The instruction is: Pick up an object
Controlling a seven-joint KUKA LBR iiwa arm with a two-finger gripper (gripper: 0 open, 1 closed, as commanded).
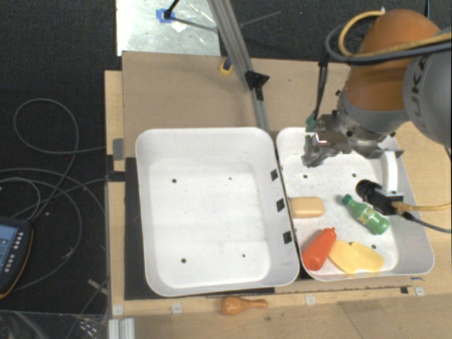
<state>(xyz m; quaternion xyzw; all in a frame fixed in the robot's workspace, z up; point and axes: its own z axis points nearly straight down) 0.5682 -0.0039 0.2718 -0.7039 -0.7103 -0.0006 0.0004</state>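
Four small things lie in the right bin [339, 181], one more outside it. Nearest, at the front edge of the bench, just before the bins: a brown pear-shaped object [244, 304]. Then, along the near wall of the right bin, a red pepper-like toy [319, 248] touching a yellow piece [357, 258]. A little farther, a tan block [306, 207] by the left wall and a green bottle [366, 215] lying on its side more to the right. Farther again, the gripper [313, 155], hanging over the bare far part of that bin, apart from every object. Open or closed: cannot tell from this angle. Carries nothing visible. Looks like the approach step, with no grasp yet. Next calls for choosing one target, probably the tan block as the closest, then moving above it and descending straight.
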